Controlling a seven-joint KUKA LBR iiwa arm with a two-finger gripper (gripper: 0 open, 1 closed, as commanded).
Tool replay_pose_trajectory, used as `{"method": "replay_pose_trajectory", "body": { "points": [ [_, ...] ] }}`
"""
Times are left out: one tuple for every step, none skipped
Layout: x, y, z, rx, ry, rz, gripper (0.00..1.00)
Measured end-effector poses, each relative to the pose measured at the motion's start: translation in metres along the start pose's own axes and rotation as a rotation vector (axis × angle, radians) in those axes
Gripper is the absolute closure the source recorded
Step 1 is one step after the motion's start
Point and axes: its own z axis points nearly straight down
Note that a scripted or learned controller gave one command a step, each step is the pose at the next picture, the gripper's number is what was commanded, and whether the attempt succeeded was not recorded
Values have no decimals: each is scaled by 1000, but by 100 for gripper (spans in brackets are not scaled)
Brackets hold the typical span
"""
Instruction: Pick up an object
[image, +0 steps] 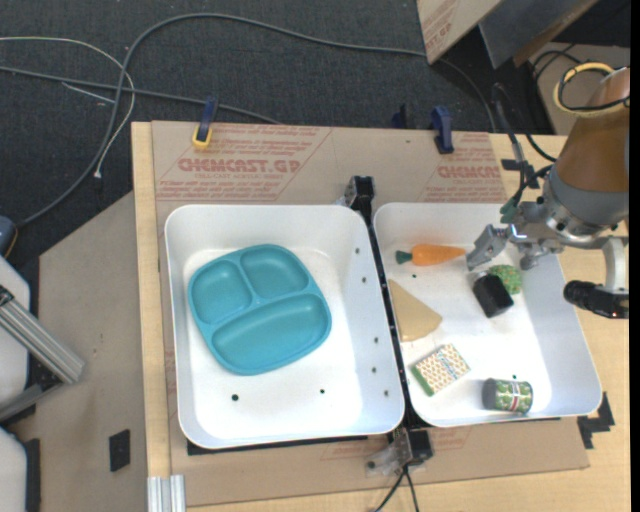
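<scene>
My gripper (506, 255) hangs over the far part of the right bin (570, 350), its grey fingers (484, 248) spread apart and open. Just below it lie a small green lumpy item (511, 277) and a black block (492, 296), touching each other. Neither is between the fingers. An orange carrot (436, 255) lies to the gripper's left. Nearer the front are a tan wedge (415, 314), a patterned packet (441, 367) and a small can (508, 395) lying on its side.
The left bin (200, 400) holds a blue divided plate (260, 308). A black divider (378, 290) runs between the bins. The arm's grey and orange body (596, 165) hangs over the right bin's far right corner. Blue clamps (441, 128) hold the cardboard at the back.
</scene>
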Motion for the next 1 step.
{"method": "replay_pose_trajectory", "body": {
  "points": [
    [6, 4, 43, -1, 0, -1, 0]
  ]
}}
